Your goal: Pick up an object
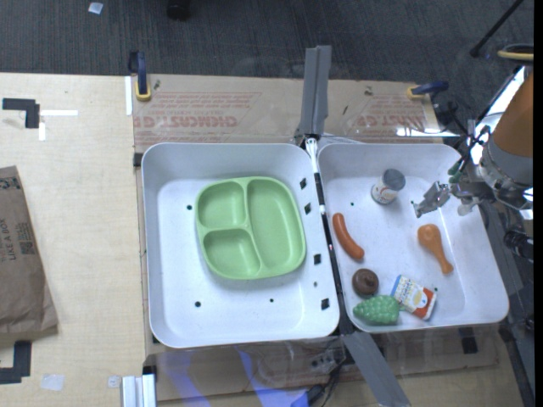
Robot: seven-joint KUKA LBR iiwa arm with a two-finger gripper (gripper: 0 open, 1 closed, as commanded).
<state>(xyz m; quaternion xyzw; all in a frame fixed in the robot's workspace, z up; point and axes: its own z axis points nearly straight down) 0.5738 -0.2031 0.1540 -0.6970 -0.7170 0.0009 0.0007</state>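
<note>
Gripper poised over the right bin, nothing picked yet.

From left I see the green divided plate [251, 226] in the left bin [161, 253], then in the right bin [484, 299] a sausage [348, 236], a small can [389, 186], a chocolate doughnut [366, 281], a green toy [377, 310] touching a snack packet [414, 296], and a drumstick [435, 246]. My gripper [431, 200] hangs empty, fingers apart, just above the drumstick, the can to its left. I judge the drumstick could roll from the fingers; near the wall, a descent may clip it.
</note>
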